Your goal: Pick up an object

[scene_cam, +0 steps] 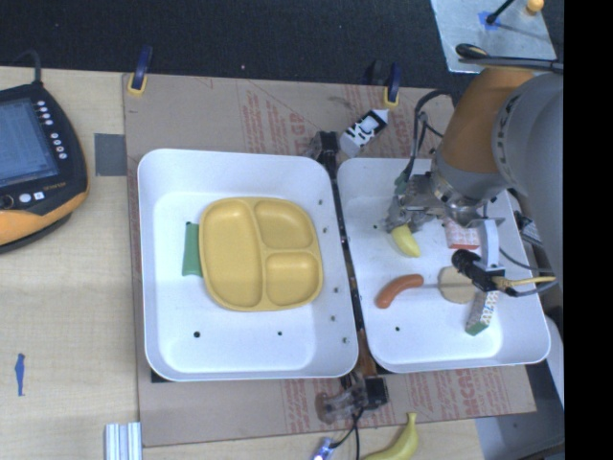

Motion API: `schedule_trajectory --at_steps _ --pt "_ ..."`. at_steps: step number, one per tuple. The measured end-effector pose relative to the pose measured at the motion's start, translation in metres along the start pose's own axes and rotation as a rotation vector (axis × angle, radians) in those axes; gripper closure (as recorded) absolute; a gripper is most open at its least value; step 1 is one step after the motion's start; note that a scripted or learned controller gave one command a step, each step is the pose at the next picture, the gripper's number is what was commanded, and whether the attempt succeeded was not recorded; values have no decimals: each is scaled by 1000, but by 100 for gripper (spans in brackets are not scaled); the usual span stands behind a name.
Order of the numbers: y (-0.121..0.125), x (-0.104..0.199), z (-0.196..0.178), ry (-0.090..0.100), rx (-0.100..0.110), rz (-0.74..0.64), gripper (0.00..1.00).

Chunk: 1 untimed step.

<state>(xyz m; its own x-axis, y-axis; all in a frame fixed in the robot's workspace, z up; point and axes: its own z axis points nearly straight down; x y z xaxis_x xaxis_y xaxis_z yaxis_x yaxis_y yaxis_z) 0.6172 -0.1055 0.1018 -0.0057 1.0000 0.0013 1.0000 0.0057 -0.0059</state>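
The yellow piece (406, 242) just below the gripper (410, 220), whose state I cannot tell, looks light, smooth and slippery: take it across its middle.

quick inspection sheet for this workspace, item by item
surface: wooden bench, cardboard sheet under left bin and right bin
job's things: right bin holds yellow piece, orange sausage, tan disc; left bin holds yellow divided plate over green item
clutter: banana on the bench's near edge
grippers: gripper right above the yellow piece; grasp cannot be told
cables: thin wires below the bins' junction
surroundings: teach pendant at left; blue clamps
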Motion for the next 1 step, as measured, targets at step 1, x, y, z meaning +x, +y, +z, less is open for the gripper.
schedule_trajectory --at_steps 1 --pt "-26 63 -90 0 -3 2 100"
